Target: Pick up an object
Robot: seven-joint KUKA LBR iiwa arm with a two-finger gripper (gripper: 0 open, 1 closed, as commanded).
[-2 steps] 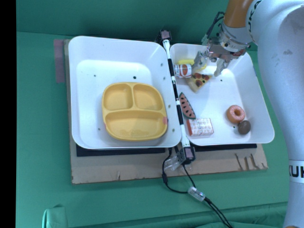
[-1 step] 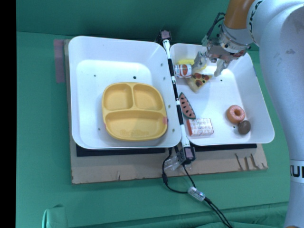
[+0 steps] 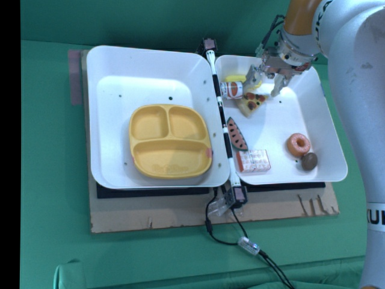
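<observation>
- Nearest you, the black cable (image 3: 240, 236) trails off the worktop edge.
- Your gripper (image 3: 265, 82) hangs open over the toy pizza slice (image 3: 250, 103) in the right white bin (image 3: 328, 131), likely ready to descend.

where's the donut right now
The donut lies in the right bin, near its right wall, just above the small brown object.

Arm reaching in from the right, wrist bent downward.
Gripper (image 3: 264, 82) points down and leftward, its two fingers (image 3: 253, 79) spread apart with nothing between them.
</observation>
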